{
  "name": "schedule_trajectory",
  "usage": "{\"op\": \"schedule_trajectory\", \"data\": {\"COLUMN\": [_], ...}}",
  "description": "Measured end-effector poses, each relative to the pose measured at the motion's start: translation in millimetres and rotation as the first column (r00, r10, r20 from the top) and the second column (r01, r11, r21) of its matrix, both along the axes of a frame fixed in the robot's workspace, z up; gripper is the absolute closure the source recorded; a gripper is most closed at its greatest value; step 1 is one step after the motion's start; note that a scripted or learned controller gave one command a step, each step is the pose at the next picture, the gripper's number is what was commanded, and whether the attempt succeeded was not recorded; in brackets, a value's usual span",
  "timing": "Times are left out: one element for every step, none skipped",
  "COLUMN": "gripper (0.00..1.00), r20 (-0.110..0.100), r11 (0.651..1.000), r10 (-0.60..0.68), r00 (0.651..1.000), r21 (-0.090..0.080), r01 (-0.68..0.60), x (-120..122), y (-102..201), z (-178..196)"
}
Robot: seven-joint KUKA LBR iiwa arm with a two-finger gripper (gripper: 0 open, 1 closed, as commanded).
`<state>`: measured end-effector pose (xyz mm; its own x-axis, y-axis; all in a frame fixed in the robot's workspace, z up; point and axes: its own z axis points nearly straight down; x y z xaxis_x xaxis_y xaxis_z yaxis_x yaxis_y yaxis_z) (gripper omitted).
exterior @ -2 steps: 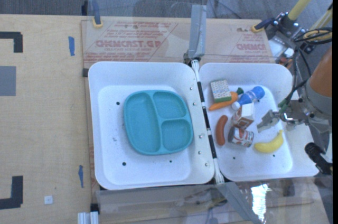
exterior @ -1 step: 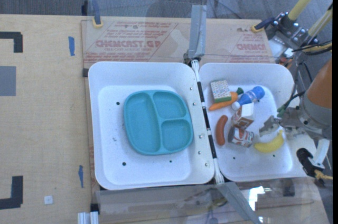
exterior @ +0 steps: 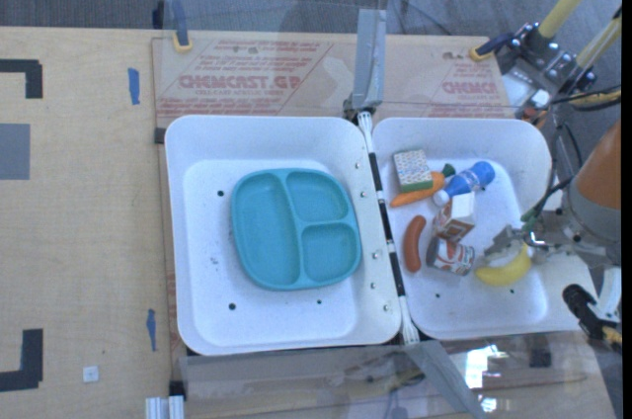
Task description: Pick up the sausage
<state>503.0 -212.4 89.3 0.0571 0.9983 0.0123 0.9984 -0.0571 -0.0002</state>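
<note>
The sausage (exterior: 413,242), reddish-brown and short, lies on the floor of the right bin (exterior: 474,308) near its left wall, pointing front to back. My gripper (exterior: 513,243) hangs low at the right side of that bin, just over a yellow banana (exterior: 502,271). It is about a hand's width right of the sausage, with a carton and a can between them. Nothing of the sausage is covered.
Around the sausage lie an orange carrot (exterior: 417,194), a speckled block (exterior: 411,168), a blue-capped bottle (exterior: 466,181), a brown carton (exterior: 454,230) and a can (exterior: 450,257). The left bin (exterior: 197,160) holds a teal divided plate (exterior: 295,227).
</note>
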Motion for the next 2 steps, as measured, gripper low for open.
{"op": "schedule_trajectory", "data": {"gripper": [1.00,1.00], "r20": [0.007,0.001], "r11": [1.000,0.999], "r10": [-0.004,0.048], "r00": [1.000,0.999], "r21": [-0.009,-0.013], "r01": [0.004,-0.048], "x": [1,58], "y": [-4,43], "z": [11,66]}}
